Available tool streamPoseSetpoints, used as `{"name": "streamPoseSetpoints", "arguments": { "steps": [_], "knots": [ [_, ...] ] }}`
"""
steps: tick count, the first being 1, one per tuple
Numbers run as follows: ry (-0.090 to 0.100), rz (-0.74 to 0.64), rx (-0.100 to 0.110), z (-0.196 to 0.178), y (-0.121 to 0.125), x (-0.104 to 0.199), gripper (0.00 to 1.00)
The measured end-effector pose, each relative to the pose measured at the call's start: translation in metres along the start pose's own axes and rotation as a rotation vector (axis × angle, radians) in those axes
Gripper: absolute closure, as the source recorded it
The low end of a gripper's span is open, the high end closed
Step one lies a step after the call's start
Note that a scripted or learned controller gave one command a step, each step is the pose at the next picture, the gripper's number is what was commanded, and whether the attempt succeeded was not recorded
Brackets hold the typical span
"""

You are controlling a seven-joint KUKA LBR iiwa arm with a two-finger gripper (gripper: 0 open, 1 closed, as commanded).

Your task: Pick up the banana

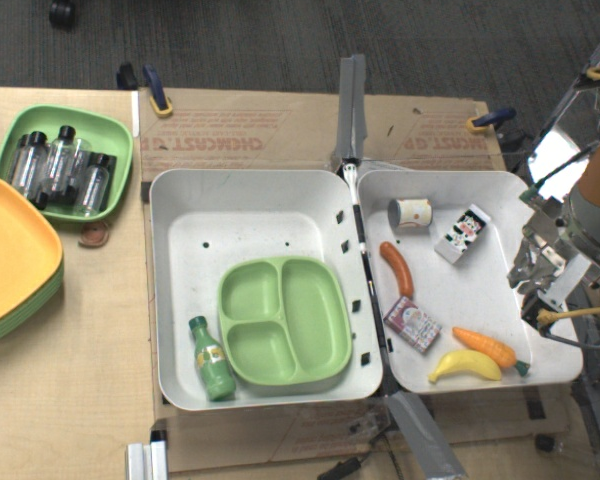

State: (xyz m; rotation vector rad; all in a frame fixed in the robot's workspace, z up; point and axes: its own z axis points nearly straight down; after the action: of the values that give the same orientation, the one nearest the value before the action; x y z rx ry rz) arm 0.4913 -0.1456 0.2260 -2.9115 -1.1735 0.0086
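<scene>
1. My gripper hangs at the right rim of the right bin; whether it is released or clenched I cannot tell, and nothing is seen held in it.
2. The banana lies below and to the left of my gripper, near the bin's lower wall, curved with its tips pointing down.
3. The carrot lies just above the banana, touching it or nearly so, on the side nearer my gripper.
4. The pink card packet sits further left of the banana; the sausage, the cup and the small carton lie to my left and upper left, well apart from the target.
5. Step in hand, as I judge it: the approach. To do it well I should move over the banana's middle and set my grip across its narrow width.
6. Chief risk, in my judgement: catching the carrot, so I should come straight down on the banana's thickest part, away from their shared edge.
</scene>
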Motion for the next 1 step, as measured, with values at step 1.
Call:
{"name": "streamPoseSetpoints", "arguments": {
  "steps": [1],
  "knots": [
    [0.001, -0.372, -0.004, -0.0453, 0.0304, -0.0488, 1.0]
  ]
}}
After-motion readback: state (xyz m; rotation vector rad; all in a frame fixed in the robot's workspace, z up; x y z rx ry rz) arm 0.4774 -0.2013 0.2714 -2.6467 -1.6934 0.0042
